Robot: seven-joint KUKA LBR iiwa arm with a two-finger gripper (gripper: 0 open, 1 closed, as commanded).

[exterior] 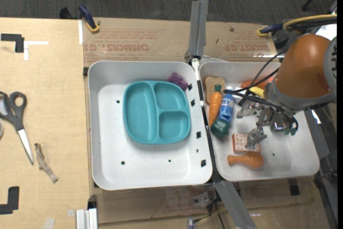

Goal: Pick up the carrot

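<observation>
The carrot (pixel 214 106) is a slim orange piece lying lengthwise against the left wall of the right bin (pixel 300 166), just left of a blue bottle (pixel 225 111). My gripper (pixel 255 138) hangs over the middle of that bin, to the right of the carrot and well apart from it. It sits right beside a small red-and-white box (pixel 239 142), and nothing shows in its grasp. The arm's orange band (pixel 301 69) covers the bin's back right part.
An orange-brown toy food piece (pixel 245 160) lies near the right bin's front. A tan bread-like piece (pixel 214 83) sits at its back left. The left bin (pixel 102 131) holds a teal divided plate (pixel 157 112) and a purple item (pixel 178 80). Scissors (pixel 17 118) lie far left.
</observation>
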